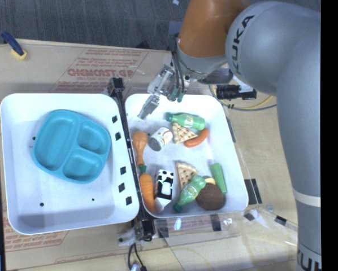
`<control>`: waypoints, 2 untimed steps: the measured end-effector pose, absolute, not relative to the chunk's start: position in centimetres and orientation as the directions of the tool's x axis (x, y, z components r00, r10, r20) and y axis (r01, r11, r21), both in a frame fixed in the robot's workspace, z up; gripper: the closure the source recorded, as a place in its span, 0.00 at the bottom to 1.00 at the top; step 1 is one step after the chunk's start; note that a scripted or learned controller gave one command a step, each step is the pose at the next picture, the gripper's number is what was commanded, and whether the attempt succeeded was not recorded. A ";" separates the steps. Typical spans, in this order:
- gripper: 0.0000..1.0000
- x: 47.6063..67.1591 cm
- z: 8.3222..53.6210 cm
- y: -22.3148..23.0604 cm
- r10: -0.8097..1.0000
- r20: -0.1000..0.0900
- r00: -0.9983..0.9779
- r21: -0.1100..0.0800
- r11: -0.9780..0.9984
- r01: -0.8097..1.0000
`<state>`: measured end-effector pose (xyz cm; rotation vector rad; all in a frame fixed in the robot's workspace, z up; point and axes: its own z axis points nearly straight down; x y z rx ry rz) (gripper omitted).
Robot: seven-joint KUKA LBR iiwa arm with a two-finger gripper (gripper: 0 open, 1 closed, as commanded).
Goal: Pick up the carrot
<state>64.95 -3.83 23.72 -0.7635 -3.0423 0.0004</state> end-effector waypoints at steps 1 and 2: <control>0.00 63.6 23.2 0.9 0.417 0.004 -0.909 -0.001 0.909 0.417; 0.00 63.8 32.2 2.0 0.408 -0.009 -0.913 0.005 0.913 0.408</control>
